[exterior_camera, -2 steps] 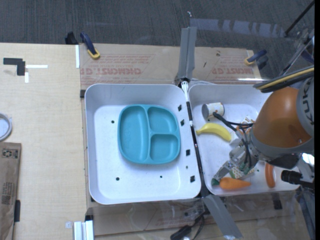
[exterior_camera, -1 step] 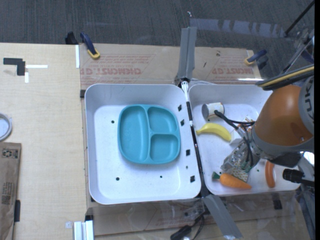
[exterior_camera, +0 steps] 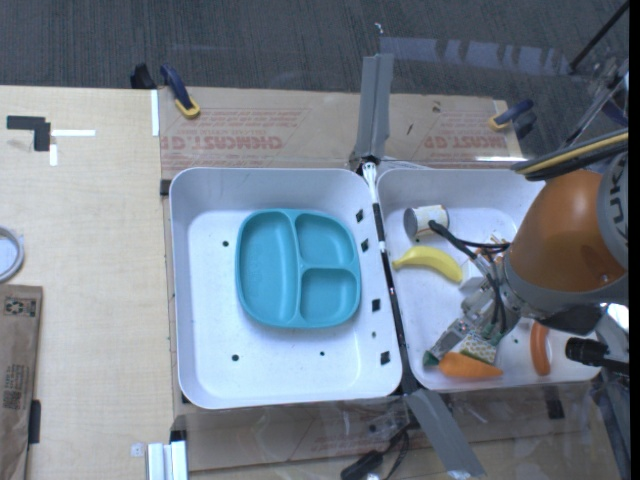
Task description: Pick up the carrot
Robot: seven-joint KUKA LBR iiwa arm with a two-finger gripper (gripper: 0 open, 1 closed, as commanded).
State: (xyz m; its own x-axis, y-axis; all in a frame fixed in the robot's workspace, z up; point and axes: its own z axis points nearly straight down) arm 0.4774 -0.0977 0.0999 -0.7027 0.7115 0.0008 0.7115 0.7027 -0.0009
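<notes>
Left bin (exterior_camera: 190, 268): held one teal divided plate (exterior_camera: 298, 268), centred. Right bin (exterior_camera: 420, 180): banana (exterior_camera: 430, 261) near a small white cup (exterior_camera: 428, 218); carrot (exterior_camera: 470, 367) lay at the front edge. Gripper (exterior_camera: 470, 334) stood directly above the carrot, among clutter; its grasp could not be told. Hot dog (exterior_camera: 540, 348) lay just right.

Two white bins: the left bin (exterior_camera: 190, 298) and the right bin (exterior_camera: 455, 190). One teal divided plate (exterior_camera: 298, 268), well to the left of the gripper (exterior_camera: 470, 330). One banana (exterior_camera: 430, 261), up and left of the gripper. One carrot (exterior_camera: 470, 367) just below it. One small white cup (exterior_camera: 425, 219) farther up. One orange piece (exterior_camera: 540, 348) to its right, possibly a second carrot.
</notes>
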